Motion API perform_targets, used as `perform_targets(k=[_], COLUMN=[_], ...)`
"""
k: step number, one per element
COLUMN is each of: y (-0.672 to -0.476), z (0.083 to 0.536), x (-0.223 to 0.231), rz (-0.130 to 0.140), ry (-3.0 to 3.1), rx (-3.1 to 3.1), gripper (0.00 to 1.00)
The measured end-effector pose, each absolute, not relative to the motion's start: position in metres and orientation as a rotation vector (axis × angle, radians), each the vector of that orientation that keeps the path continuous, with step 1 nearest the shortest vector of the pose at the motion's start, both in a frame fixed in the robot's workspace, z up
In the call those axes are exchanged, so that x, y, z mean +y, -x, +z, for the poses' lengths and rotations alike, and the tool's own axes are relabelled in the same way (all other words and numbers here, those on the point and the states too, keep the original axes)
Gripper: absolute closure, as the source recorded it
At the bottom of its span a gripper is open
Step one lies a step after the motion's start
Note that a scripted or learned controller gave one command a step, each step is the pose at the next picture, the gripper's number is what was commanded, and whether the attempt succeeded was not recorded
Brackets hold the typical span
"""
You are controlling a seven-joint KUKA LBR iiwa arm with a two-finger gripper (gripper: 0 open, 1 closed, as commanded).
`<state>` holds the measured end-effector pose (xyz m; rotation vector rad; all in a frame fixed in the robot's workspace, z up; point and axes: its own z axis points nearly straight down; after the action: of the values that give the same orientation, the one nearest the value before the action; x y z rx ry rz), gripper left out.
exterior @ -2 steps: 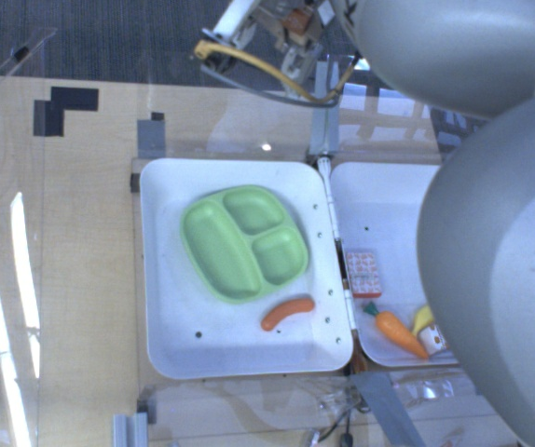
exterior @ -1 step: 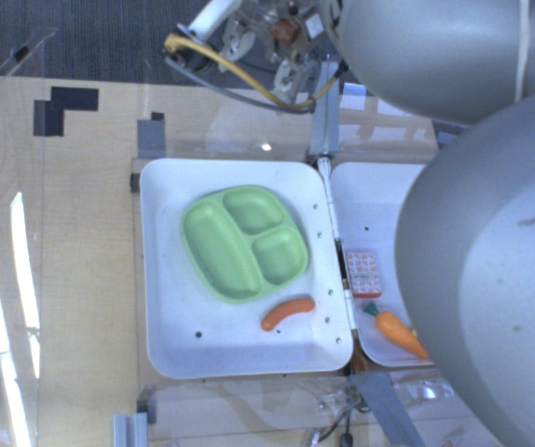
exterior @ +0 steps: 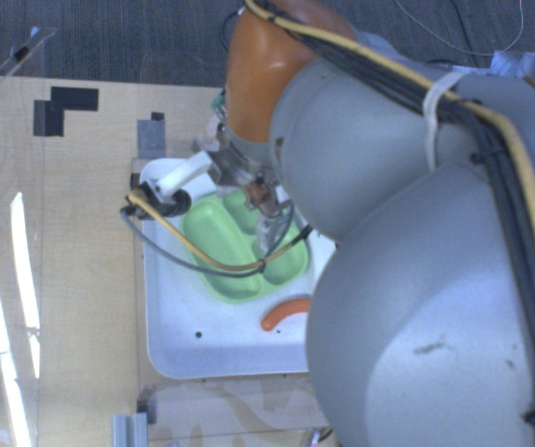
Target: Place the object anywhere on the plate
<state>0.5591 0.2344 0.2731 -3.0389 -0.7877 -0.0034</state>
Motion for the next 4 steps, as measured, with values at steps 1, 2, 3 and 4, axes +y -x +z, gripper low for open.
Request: perform_targets(k=[1,2,3,4], y=[-0.610,-0.657,-0.661,-0.589], z=[0.262,0.285,0.266,0.214], x=[0.235,0.235,0.236,0.234], rz=[-0.008,-0.013,-0.001,-0.005], ry=[3.080,3.110,2.972,3.124], rx=[-0.610,-0.428,-1.022,-0.315], gripper=[0.00,0.00,0.00,0.00])
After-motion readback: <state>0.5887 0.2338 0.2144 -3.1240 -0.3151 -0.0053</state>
